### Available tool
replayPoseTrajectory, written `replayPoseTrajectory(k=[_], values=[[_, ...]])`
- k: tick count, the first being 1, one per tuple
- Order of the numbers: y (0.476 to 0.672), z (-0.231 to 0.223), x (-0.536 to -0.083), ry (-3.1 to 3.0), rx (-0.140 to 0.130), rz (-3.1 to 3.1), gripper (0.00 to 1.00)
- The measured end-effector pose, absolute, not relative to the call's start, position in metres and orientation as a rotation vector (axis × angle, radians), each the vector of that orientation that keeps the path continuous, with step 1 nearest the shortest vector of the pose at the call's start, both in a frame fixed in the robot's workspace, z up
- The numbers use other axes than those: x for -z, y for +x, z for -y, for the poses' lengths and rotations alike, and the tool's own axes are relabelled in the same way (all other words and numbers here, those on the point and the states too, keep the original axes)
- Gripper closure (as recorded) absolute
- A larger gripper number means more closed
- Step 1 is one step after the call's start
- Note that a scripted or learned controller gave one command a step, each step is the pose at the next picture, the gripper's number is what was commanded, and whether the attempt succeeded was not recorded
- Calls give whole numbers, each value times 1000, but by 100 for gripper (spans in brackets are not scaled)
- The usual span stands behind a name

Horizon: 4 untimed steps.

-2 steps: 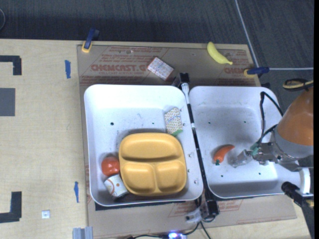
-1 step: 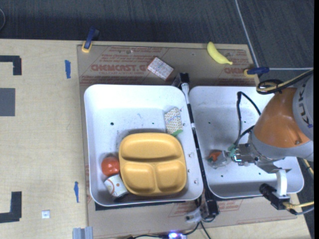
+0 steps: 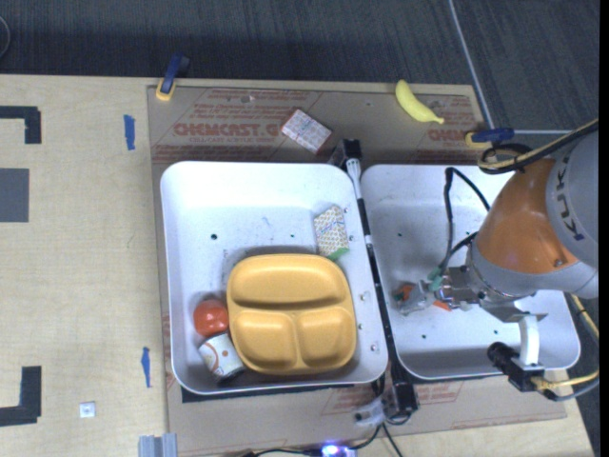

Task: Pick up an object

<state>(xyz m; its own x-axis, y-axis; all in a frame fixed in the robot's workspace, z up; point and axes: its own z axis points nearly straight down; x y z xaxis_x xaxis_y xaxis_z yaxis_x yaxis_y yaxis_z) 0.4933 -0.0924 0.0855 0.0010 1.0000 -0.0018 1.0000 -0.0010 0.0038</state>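
**Arm low in the right bin, fingers hidden from view**

The grey arm with its orange band reaches in from the right and bends down into the right bin. Its gripper sits low over the bin floor near the middle, beside a small cluster of orange and green bits (too small and blurred to name). Whether the fingers are spread or closed, or have hold of anything, I cannot tell; the wrist and cables cover them.

The left bin holds most of the objects. A yellow divided tray lies upside-up across its lower half, with a red-orange ball touching its left edge and a small white and orange cup-like item just below that. A patterned packet rests near the bin's right wall, above the tray.

Outside the bins, a banana and a small patterned box lie on the cardboard sheet behind them.
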Motion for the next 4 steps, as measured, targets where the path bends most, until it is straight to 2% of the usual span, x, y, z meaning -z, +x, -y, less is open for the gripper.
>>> replayPoseTrajectory(k=[1, 2, 3, 4], values=[[494, 92, -96, 2218, -6, -2215, 100], [494, 92, -96, 2218, -6, -2215, 0], [495, 93, -106, 2216, -9, -2212, 100], [576, 100, -87, 2216, -5, -2219, 100]])
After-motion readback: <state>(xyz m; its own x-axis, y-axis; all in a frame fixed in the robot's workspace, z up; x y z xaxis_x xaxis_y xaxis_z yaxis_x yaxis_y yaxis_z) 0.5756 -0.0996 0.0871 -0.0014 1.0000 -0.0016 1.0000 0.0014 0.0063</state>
